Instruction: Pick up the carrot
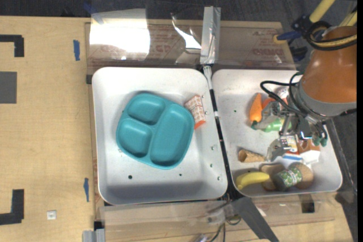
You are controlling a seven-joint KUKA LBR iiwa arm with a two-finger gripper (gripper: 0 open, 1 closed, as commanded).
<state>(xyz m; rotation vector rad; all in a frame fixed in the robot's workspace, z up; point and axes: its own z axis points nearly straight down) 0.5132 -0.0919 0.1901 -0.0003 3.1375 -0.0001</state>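
2 white bins (108, 178) on a tan bench (39, 139).

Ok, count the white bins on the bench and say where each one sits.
2. The left bin holds a teal plate and a small packet. The right bin, touching it, holds the carrot, a banana and other food. None looks hidden.
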